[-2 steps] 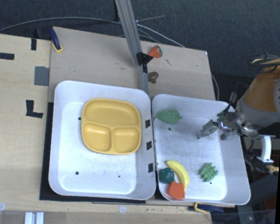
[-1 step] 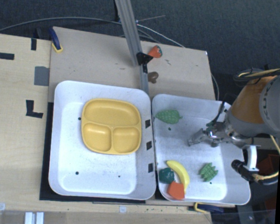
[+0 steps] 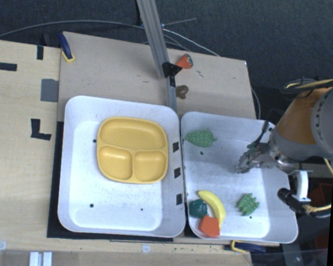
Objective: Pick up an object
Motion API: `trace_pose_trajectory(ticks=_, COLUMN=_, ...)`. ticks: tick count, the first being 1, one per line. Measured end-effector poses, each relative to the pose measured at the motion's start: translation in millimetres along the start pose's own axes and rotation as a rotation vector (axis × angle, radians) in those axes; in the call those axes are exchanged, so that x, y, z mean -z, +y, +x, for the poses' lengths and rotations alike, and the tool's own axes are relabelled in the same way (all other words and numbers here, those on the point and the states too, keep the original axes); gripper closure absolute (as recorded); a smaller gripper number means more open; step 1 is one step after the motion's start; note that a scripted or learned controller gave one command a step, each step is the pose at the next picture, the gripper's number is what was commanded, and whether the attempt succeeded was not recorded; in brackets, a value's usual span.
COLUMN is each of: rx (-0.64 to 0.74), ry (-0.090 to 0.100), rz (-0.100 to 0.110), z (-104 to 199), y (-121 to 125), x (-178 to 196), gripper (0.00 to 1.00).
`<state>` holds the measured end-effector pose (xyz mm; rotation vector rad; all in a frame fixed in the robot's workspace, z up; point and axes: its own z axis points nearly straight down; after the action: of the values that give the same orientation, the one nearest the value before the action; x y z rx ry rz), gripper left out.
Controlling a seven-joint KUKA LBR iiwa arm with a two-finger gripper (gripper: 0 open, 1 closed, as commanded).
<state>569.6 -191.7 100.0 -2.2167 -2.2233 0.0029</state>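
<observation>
Presently, the gripper point(image 3: 247, 164) is seen low over the right bin point(image 3: 280, 229), above bare floor near its upper right part; whether it is spread or pressed together cannot be told, and nothing is seen held in it. Five small toys lie in this bin: a leaf point(image 3: 201, 138) near the upper left, a green piece point(image 3: 247, 204) below the gripper, and a banana point(image 3: 213, 204), a teal piece point(image 3: 198, 207) and an orange block point(image 3: 209, 226) crowded at the lower wall. A yellow plate point(image 3: 133, 150) lies in the left bin point(image 3: 70, 208). All are judged light, stiff and somewhat slippery. The green piece is judged the best candidate, being nearest and well apart from the rest; it should be taken across its narrow middle. The banana would be taken across its mid curve, though its neighbours touch it.
</observation>
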Motion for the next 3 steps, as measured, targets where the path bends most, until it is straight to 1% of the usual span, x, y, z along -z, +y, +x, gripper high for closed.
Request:
trace_pose_trajectory(ticks=1, rx=-0.001, ry=-0.001, rz=-0.006, z=3.4, y=10.0, x=48.8, gripper=1.00)
trace_pose_trajectory(ticks=2, rx=-0.001, ry=-0.001, rz=-0.006, z=6.1, y=12.3, x=91.5, gripper=1.00)
trace_pose_trajectory(ticks=3, rx=-0.001, ry=-0.001, rz=-0.004, z=6.6, y=13.0, x=114.7, gripper=1.00)
